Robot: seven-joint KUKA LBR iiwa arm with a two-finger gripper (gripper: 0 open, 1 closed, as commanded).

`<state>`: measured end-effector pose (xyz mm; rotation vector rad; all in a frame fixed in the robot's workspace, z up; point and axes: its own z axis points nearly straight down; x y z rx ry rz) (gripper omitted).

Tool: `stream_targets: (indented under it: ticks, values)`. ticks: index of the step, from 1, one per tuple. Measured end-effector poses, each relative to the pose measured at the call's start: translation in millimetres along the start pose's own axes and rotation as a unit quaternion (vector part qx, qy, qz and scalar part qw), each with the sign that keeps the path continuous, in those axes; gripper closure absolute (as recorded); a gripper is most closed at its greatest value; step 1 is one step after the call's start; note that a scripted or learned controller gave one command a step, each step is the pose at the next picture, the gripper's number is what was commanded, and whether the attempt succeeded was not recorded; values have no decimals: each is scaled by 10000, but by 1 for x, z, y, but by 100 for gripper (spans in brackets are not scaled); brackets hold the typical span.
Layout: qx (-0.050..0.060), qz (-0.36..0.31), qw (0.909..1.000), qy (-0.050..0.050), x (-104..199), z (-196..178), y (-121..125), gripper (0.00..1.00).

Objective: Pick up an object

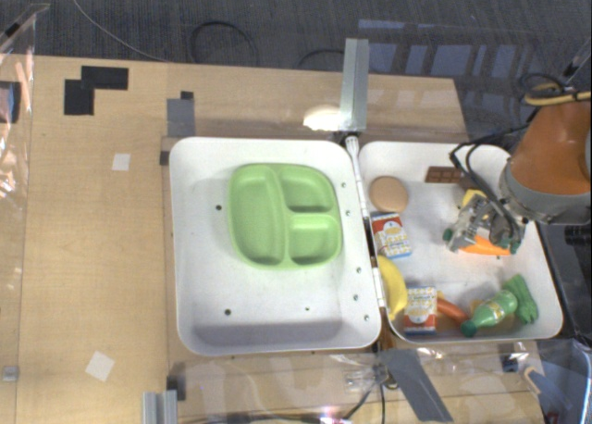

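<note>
Fingers of the gripper (477, 232): whether spread or pinching, I cannot tell. They hover over the carrot (485, 248) near the right bin's (553, 316) right edge; probably light, stiff, smooth plastic, best gripped mid-length.

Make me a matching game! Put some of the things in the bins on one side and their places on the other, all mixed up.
Things:
1. green divided plate
2. green bottle
3. round brown cookie
4. banana

Places:
A. right bin, far corner beside the divider
B. left bin, in the middle
C. right bin, along the divider, near half
D. right bin, near right corner

Pairs: 1-B, 2-D, 3-A, 4-C
</note>
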<state>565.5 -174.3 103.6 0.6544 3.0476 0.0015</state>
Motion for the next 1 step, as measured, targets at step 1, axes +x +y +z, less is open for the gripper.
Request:
stream_targets:
  ticks: [1]
  values:
    - [-3, -2921, 9564, 45, -93, -46, 8, 100]
